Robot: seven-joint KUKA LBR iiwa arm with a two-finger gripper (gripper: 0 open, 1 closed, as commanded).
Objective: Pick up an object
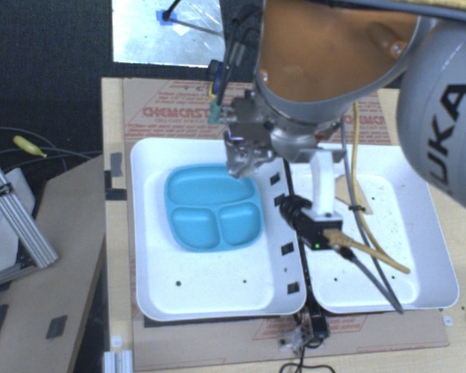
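A light blue divided plate (213, 208) with three compartments lies in the left white bin (210, 294), toward its upper middle. My gripper (241, 162) hangs just above the plate's far right corner, under the grey wrist and orange band. Its metal tip overlaps the plate's back rim in this view. The wrist hides the fingers, so how they stand is unclear. Nothing shows between them.
The right white bin (419, 239) lies under the arm, with cables and a black and white fitting (314, 228) over the divider between the bins. Cardboard (163, 107) lines the bench behind the bins. A metal frame (15, 224) stands at the left.
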